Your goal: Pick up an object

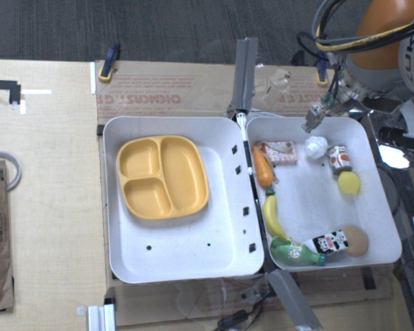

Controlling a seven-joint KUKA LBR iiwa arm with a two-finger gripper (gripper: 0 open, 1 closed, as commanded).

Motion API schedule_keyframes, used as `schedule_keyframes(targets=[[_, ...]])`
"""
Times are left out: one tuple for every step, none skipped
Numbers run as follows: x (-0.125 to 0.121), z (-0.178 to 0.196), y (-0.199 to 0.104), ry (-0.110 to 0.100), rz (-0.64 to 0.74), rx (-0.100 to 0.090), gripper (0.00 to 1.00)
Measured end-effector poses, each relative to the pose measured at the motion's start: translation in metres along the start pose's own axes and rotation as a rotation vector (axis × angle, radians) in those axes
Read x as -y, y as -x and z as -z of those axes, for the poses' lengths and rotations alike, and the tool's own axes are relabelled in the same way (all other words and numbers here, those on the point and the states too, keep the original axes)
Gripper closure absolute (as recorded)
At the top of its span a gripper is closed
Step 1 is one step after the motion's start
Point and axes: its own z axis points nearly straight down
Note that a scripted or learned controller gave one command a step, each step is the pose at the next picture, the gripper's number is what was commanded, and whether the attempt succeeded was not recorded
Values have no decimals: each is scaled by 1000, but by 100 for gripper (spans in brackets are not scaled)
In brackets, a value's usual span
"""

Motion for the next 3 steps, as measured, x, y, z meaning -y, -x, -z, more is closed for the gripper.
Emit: schedule_keyframes(targets=[[64, -122, 17, 2, 177, 0, 100], [69, -122, 9, 1, 313, 0, 100], [48, -25, 74, 3, 429, 3, 100]])
